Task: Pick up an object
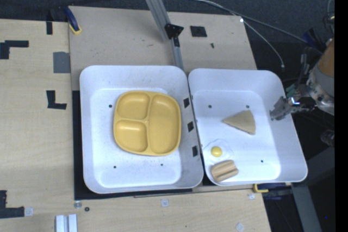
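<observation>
A tan wedge-shaped piece lies flat near the middle of the right bin, with a small yellow round piece and a tan bread-roll-shaped piece nearer the front left corner of the same bin. The gripper hangs at the bin's right rim, to the right of the wedge and apart from it; whether it is spread or pressed together cannot be told. The left bin holds a yellow divided plate.
</observation>
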`<state>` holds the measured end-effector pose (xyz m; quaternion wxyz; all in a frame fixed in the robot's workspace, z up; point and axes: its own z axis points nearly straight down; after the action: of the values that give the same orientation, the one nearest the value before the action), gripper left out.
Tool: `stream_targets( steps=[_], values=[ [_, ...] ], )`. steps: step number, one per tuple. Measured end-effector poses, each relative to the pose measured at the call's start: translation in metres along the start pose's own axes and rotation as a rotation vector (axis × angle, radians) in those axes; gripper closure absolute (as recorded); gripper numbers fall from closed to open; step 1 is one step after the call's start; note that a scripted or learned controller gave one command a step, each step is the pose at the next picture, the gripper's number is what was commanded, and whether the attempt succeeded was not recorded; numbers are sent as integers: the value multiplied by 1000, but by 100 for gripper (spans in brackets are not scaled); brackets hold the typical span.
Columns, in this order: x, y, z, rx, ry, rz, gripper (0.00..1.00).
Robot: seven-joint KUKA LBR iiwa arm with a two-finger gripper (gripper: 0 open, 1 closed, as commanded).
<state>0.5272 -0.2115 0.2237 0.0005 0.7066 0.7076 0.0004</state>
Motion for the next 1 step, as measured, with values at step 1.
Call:
stream_targets(
  steps=[1],
  values=[
    [46,6,-4,2,2,-4,100]
  ],
)
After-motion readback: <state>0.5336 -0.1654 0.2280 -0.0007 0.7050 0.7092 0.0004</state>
